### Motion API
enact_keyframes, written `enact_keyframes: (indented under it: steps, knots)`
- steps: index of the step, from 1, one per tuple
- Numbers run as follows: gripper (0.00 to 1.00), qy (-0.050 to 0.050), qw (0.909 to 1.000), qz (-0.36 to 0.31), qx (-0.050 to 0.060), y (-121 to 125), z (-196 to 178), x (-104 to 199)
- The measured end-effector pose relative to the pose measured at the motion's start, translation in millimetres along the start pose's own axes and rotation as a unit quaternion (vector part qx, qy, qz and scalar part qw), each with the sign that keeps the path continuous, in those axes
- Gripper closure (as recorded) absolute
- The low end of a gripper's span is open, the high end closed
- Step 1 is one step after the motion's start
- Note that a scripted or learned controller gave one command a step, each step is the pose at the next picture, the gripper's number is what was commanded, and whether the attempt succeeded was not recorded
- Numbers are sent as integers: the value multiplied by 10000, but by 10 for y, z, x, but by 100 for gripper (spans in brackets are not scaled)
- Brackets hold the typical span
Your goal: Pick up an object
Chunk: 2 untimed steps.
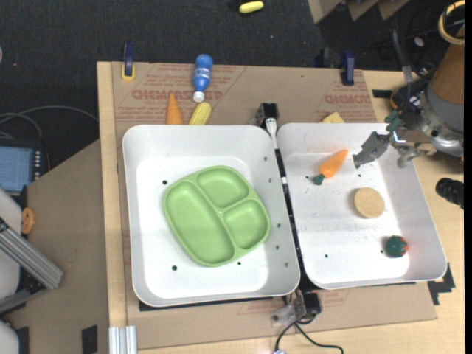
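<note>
Jaws (383,147) spread, apparently empty — far right bin | toy carrot (333,162) just left, ungrasped | pick not yet made

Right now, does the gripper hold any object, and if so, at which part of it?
Nothing is held. The gripper hangs over the right bin, with nothing between its fingers. The toy carrot lies apart from it, to its left.

Bright even light, soft shadows, sharp
</note>
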<state>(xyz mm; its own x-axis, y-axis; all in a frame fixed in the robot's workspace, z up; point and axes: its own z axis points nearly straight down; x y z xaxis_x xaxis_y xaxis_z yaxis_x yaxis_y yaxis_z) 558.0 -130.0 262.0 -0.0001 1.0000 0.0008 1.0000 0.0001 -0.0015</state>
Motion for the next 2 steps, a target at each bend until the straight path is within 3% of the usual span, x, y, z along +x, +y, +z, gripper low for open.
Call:
enact_keyframes:
  steps: [1, 2]
  knots:
    - [0, -2, 10000, 30, 17, -464, 146, -465]
    - [0, -3, 10000, 19, 9, -511, 1827, -741]
